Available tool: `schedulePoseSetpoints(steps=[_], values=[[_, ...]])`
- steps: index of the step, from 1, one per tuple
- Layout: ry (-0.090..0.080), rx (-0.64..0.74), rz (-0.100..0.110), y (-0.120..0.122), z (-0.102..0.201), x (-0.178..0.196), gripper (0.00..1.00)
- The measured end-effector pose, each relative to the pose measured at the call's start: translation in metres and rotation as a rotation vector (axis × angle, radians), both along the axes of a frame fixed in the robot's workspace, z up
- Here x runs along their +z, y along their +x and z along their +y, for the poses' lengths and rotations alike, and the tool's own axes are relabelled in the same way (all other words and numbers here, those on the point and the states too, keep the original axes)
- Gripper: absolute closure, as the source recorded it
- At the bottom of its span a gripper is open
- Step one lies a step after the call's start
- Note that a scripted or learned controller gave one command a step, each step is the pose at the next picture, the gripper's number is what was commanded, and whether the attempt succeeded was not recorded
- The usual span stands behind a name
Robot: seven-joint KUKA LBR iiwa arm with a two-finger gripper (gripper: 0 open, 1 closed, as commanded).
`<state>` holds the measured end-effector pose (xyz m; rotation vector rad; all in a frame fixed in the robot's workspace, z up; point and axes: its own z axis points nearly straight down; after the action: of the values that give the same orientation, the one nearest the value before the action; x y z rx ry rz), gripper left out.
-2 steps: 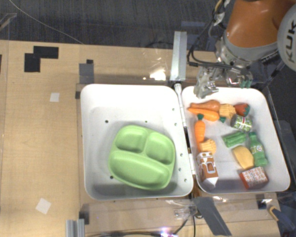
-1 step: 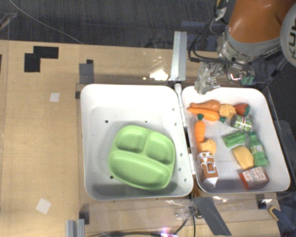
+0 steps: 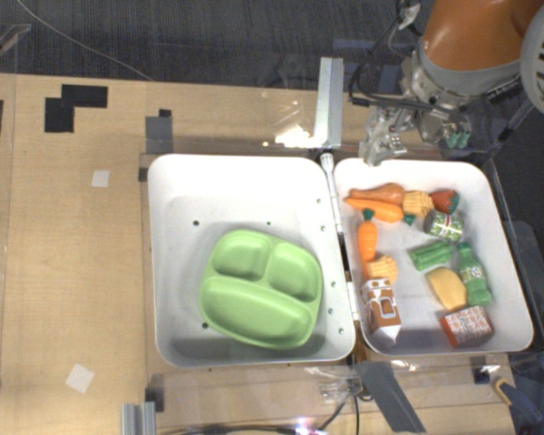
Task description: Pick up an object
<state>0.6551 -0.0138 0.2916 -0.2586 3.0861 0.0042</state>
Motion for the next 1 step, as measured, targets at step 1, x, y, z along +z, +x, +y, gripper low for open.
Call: schedulePoseSetpoints(steps=[1], values=[[0.001, 0.0, -0.012, 0.0021, 0.0008, 0.0137, 1.0]])
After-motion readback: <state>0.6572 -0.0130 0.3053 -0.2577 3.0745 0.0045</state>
